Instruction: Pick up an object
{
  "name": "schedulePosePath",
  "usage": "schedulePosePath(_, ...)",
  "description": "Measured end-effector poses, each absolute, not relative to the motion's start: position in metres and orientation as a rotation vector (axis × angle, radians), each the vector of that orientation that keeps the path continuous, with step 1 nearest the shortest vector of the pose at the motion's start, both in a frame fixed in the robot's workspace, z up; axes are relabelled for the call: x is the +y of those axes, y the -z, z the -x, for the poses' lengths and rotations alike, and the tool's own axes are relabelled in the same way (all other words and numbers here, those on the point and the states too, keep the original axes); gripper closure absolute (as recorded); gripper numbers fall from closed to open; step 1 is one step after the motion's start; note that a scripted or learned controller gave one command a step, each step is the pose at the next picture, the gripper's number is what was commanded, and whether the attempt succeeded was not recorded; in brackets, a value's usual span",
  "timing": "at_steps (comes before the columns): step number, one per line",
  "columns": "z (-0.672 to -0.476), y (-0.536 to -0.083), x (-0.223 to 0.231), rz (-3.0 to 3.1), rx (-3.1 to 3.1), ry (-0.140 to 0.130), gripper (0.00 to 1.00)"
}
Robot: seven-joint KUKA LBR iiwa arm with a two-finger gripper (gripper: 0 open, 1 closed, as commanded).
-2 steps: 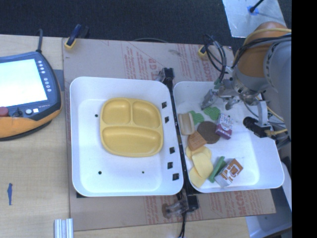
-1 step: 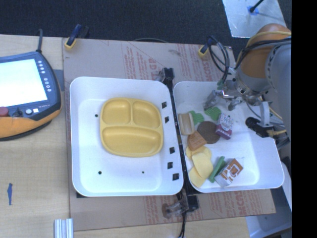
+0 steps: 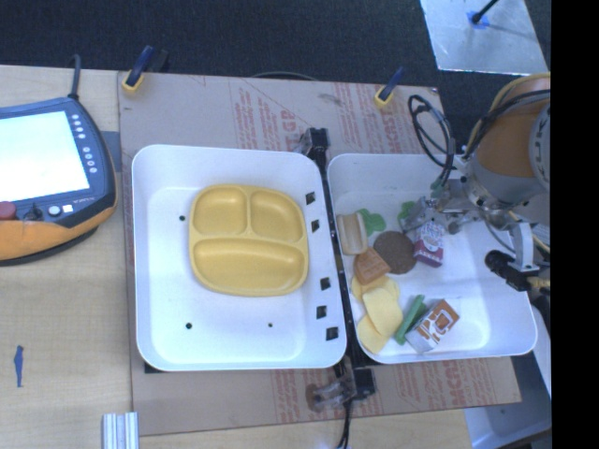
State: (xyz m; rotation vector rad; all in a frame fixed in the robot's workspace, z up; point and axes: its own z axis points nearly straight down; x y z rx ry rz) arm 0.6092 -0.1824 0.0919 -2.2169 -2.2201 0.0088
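here the grey arm (image 3: 510, 148) with its orange band comes in from the 3 o'clock side and bends down over the right bin (image 3: 496, 330). the gripper (image 3: 432, 221) sits low in the upper middle of that bin, a tangle of metal and cable. whether it is spread or pressed together cannot be told from this slanted view, and nothing can be made out as pinched.

the nearest thing is a small maroon and white packet (image 3: 430, 247), lying just at 6 o'clock of the gripper, touching or almost touching its tip. a round brown disc (image 3: 396, 252) rests at about 8 o'clock from the gripper, close by. a green piece (image 3: 373, 221) lies at 9 o'clock, with a tan block (image 3: 350, 232) beyond it near the bin's left wall. another bit of green (image 3: 409, 213) shows just beside the gripper at 9 o'clock.

further off at 7 o'clock a brown toast-like piece (image 3: 371, 267) leans on pale yellow slices (image 3: 378, 311). at 6 o'clock, well apart from the gripper, an orange and white carton (image 3: 434, 324) lies by a green stick (image 3: 409, 318).

the left bin (image 3: 159, 325) holds a yellow divided plate (image 3: 249, 239), well apart at 9 o'clock. a grey and orange control pendant (image 3: 51, 181) lies on the bench at the far 9 o'clock edge.
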Motion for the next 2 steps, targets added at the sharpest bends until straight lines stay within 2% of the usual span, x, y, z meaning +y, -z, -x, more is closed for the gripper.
schedulePosePath(1, -0.659, -0.093, -0.196, 2.216, -2.231, 0.001, 0.0)
schedulePosePath(2, -0.657, -0.104, -0.196, 2.209, -2.233, -0.005, 1.0)
